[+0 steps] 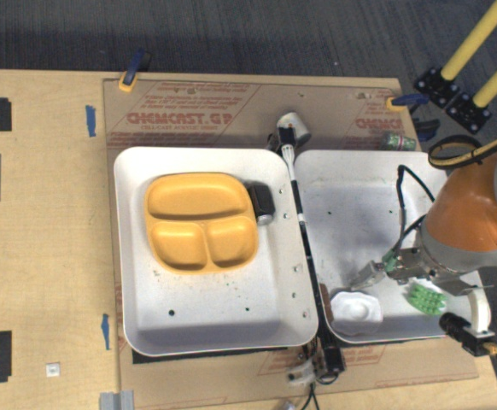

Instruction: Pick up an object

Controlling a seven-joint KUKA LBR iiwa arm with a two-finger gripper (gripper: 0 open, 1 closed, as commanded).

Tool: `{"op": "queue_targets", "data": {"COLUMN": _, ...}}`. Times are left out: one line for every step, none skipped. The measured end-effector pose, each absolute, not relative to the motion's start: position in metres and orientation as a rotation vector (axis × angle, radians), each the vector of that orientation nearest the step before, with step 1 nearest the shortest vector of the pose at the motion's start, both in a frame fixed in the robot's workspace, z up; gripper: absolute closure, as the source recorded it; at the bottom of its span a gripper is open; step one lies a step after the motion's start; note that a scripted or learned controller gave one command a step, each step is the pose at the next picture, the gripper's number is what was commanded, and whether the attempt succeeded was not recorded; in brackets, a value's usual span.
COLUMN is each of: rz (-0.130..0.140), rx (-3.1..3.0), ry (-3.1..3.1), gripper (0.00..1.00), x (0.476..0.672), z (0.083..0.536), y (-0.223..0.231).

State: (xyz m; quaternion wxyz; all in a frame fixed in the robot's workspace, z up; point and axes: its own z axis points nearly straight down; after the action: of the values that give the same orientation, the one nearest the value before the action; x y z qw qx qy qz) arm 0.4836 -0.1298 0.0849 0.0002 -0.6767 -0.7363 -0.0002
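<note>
Your best bet is the small white cup [355,307] near the right bin's [351,186] front wall: looks light, rigid, maybe slick, so pinch its rim. Can't tell if the pincer [383,267] beside it is open or closed.

From my remote station, the single fixed camera looks steeply down on the tan wooden bench [43,254] at a slight slant, far enough back to frame both shallow white plastic bins [137,314] side by side, with the grey, orange-banded arm [466,220] entering at the right edge.
</note>
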Motion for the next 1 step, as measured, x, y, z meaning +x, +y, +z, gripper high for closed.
{"op": "queue_targets", "data": {"rz": -0.002, "rx": -2.309, "ry": -2.133, "gripper": 0.00, "x": 0.4860, "z": 0.0851, "y": -0.1018}}
